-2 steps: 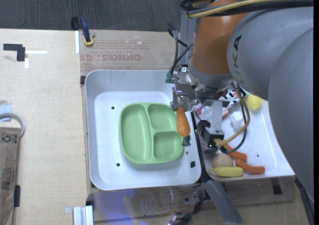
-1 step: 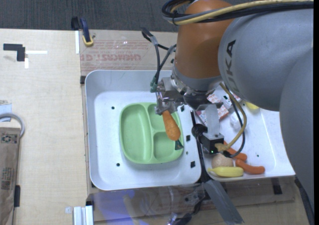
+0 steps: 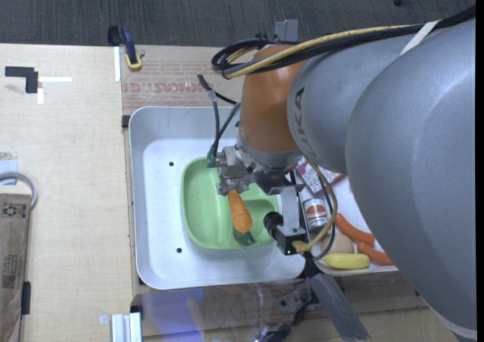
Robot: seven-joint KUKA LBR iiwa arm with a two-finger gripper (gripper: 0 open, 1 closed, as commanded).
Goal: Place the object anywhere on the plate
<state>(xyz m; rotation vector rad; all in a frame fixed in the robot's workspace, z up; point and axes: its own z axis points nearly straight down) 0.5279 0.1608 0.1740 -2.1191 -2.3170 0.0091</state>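
Observation:
A green plate [image 3: 203, 208] lies in the left white bin [image 3: 155, 181]. An orange carrot [image 3: 240, 214] with a green stem end slants over the plate's right half, its lower tip close to the plate's rim. My gripper [image 3: 229, 185] sits over the plate directly above the carrot. The carrot's upper end is between the fingers, which are shut on it. The arm's orange band and grey wrist hide the plate's upper right part.
The right bin, mostly hidden by the arm, holds a small can [image 3: 314, 214], a yellow banana [image 3: 348, 261], orange sausage-like pieces [image 3: 355, 228] and a red-printed packet [image 3: 308, 175]. Black and yellow cables hang by the wrist. A brown paper bag [image 3: 13, 257] lies far left.

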